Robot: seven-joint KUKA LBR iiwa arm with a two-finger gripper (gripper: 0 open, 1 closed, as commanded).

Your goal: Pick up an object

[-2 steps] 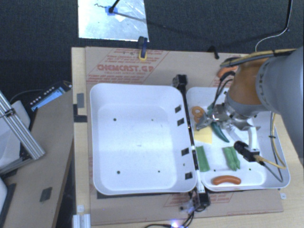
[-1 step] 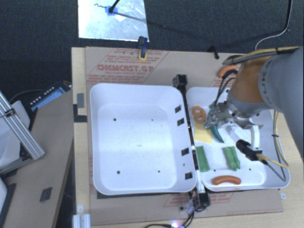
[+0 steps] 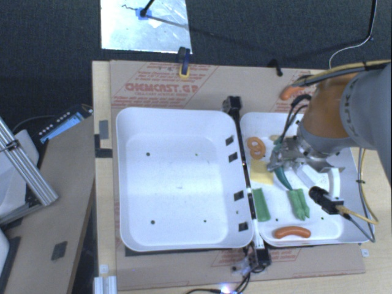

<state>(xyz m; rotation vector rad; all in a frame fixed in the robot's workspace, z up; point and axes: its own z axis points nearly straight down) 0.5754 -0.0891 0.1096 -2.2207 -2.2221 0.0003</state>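
Note:
In the right bin lie a brown pretzel, a yellow wedge, two green sticks and an orange-brown sausage near the front wall. My gripper hangs low over the middle of this bin, just right of the pretzel and above the yellow wedge. A teal curved piece shows right under it; whether it is held I cannot tell. The grey arm with its orange band covers the bin's back right part.
The left bin stands beside it, with black clips along the shared wall. An orange sausage lies on the cardboard behind the right bin. Cables run along the right bin's right side.

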